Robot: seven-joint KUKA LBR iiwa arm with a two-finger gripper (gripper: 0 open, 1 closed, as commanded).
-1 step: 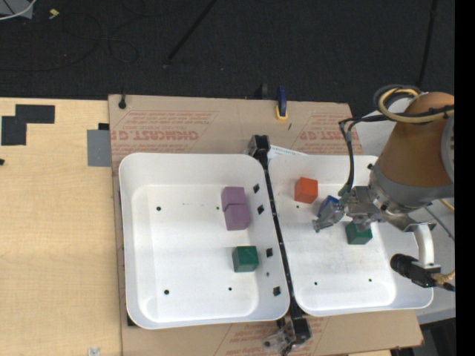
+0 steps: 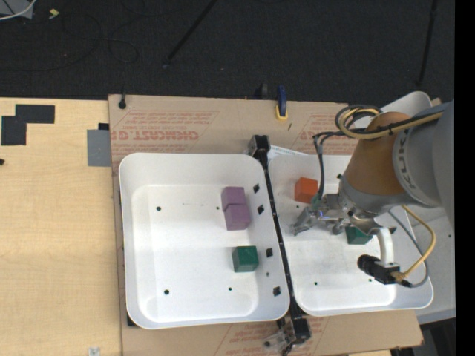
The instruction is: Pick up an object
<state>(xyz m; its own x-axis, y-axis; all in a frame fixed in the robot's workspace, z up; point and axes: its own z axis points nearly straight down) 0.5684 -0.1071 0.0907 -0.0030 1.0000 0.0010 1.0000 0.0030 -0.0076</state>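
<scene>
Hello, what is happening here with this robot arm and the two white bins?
A grey robot arm reaches over the right bin, with its gripper low beside an orange block. A small teal object lies close under the wrist. Nothing is visibly held between the fingers. In the left bin a purple block and a green cube lie apart from each other.

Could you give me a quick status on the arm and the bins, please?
Gripper low in right bin, beside orange block. Teal object partly under the wrist. Purple block, green cube in left bin.
</scene>
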